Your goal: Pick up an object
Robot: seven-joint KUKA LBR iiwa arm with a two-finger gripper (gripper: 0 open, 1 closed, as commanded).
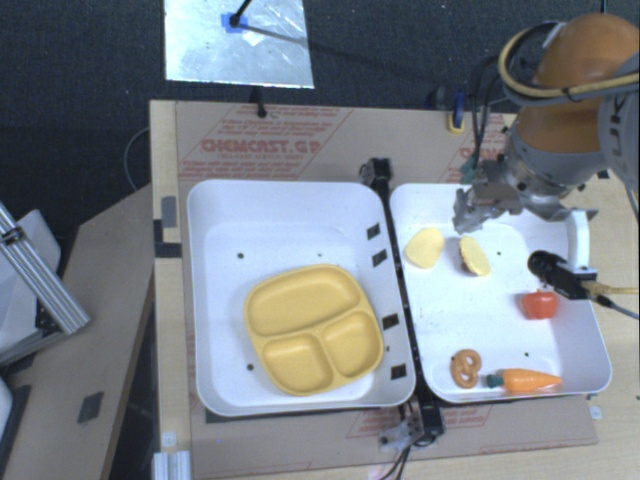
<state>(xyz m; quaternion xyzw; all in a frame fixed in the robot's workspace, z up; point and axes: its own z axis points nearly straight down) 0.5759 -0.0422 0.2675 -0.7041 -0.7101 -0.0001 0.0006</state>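
Note:
The right bin (pixel 578 320) holds two pale yellow pieces, one (pixel 424 247) on the left and one (pixel 474 257) beside it, a red tomato (pixel 540 304), a brown pretzel (pixel 465 368) and an orange carrot (pixel 526 379). My gripper (pixel 468 218) hangs over the far part of this bin, just above the right yellow piece. Nothing shows between its fingers.
The left bin (pixel 215 268) carries a yellow three-compartment tray (pixel 313 326). A black divider strip (pixel 390 268) runs between the bins. A foil-covered board (pixel 238 28) lies behind the bench. A metal frame (pixel 35 278) stands at the left.

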